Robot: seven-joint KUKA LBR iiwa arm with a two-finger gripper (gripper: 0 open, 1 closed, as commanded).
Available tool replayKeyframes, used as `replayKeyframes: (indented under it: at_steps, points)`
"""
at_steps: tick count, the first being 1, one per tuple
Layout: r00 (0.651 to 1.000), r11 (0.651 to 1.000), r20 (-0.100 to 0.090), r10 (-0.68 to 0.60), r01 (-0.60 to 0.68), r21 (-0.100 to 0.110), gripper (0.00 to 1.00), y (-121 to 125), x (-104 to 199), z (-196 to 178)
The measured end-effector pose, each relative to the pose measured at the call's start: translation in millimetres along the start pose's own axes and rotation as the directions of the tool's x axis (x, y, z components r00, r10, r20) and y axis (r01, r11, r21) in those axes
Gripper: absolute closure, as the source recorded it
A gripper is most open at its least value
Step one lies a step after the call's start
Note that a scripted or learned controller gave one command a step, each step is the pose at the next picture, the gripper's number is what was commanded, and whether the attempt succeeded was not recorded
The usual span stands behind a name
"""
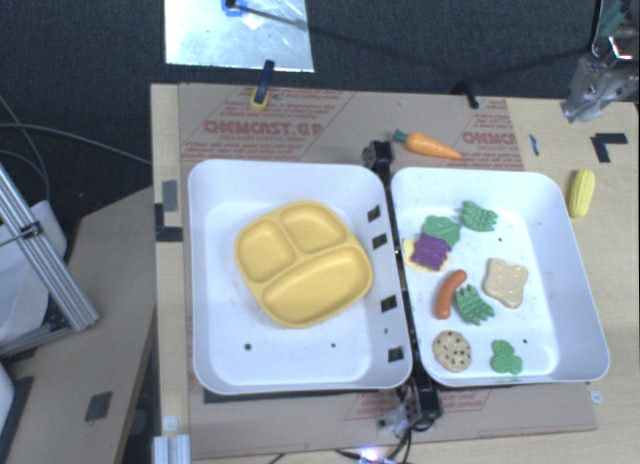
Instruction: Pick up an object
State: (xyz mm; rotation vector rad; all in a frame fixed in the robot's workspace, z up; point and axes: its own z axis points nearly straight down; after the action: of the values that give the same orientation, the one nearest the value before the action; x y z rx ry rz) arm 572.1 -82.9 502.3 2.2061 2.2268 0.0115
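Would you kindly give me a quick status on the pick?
Gripper at upper right, off the bins. Toy foods in right bin, sausage untouched. Yellow tray in left bin. Nothing blocking.

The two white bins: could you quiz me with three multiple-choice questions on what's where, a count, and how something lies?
1. Where is the yellow divided plate?
A. left bin
B. right bin
C. on the bench

2. How many green leafy pieces lie in the right bin?
A. one
B. two
C. four

3. How does the carrot lie?
A. inside a bin
B. on the bench beyond the bins
C. on the plate

Answers: 1 A, it sits in the left bin. 2 C, four separate green pieces show there. 3 B, it rests on the bench behind the bins.
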Motion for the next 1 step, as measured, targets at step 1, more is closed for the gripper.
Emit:
replayKeyframes:
  at_steps: [1]
  points:
    - [1.000, 1.000, -0.001, 0.000, 0.000, 0.005, 1.00, 21.1, 50.6, -9.3]
